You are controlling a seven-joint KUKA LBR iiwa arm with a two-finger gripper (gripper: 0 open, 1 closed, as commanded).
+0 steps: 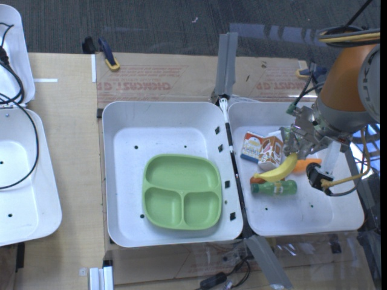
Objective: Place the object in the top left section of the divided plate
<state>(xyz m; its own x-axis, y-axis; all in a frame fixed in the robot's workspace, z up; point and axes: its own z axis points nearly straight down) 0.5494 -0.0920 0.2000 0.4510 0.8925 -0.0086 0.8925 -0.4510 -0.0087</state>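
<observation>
Because the gripper hangs low over the right bin, with its tip just above the upper end of the banana, I judge that the step in hand is the grasp of this fruit. Whether the gripper is spread or pressed together I cannot tell, as the wrist covers it, and nothing is seen held.

The banana lies in the middle of the right bin. Its lower end touches the green bottle, a small carton is just beside it toward the far edge, and an orange thing lies just beside its upper end.

To do the step well, the gripper should close across the narrow width of the banana, away from the bottle, so that only one thing comes up. The lift should be straight, to clear the walls between the bins.

The green divided plate waits in the left bin, near its front edge, and its far section toward the left corner is the target.
</observation>
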